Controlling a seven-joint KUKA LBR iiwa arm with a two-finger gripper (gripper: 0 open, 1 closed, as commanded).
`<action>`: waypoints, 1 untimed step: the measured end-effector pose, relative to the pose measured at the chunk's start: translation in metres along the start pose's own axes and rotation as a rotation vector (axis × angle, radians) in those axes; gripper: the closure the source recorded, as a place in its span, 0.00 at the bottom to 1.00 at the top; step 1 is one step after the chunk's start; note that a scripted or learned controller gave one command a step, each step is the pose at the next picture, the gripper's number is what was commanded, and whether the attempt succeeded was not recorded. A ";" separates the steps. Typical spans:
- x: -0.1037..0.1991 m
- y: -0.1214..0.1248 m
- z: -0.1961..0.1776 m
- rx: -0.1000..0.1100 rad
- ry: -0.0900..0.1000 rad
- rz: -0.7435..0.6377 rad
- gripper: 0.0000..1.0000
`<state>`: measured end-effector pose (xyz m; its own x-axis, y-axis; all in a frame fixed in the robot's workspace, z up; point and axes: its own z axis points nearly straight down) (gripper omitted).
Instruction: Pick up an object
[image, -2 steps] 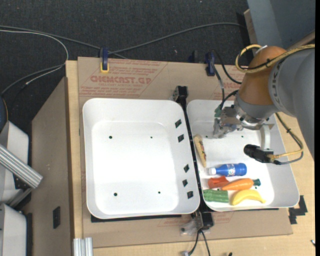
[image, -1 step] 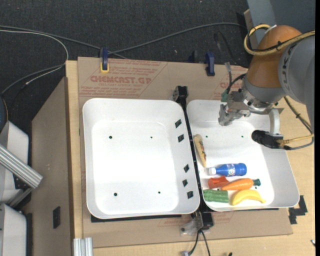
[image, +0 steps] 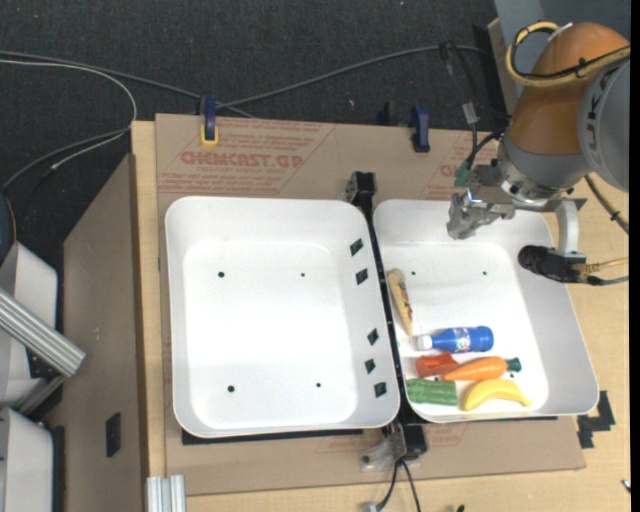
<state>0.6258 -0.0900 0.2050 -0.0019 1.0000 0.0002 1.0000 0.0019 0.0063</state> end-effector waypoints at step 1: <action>0.001 0.001 -0.031 0.002 0.000 0.000 1.00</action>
